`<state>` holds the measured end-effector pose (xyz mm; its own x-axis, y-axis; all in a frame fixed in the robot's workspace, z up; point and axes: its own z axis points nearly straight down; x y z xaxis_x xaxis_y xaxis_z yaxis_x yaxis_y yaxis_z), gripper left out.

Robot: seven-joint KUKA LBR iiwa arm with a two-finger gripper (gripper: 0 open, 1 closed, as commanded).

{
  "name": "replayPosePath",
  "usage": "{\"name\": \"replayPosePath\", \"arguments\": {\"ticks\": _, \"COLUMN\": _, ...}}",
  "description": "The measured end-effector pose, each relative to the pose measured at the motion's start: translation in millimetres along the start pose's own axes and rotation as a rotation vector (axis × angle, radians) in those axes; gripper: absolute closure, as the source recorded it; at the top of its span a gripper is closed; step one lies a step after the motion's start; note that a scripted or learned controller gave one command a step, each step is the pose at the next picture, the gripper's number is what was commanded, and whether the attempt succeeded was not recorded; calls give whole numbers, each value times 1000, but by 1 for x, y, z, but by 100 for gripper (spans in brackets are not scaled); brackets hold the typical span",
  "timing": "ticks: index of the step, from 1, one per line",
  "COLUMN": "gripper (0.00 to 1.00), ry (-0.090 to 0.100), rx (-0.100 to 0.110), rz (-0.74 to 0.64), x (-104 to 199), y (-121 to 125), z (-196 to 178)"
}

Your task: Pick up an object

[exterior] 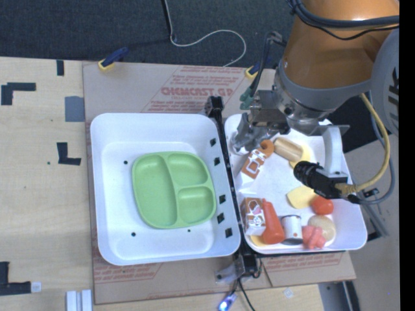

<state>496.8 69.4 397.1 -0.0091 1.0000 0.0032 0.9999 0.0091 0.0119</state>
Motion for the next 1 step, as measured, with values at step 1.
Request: {"name": "replayPosePath", "arguments": {"ticks": 1, "gripper": 100, "ry": -1, "rx": 8, "rz": 2, "x": 48, "y": -12, "z": -51}}
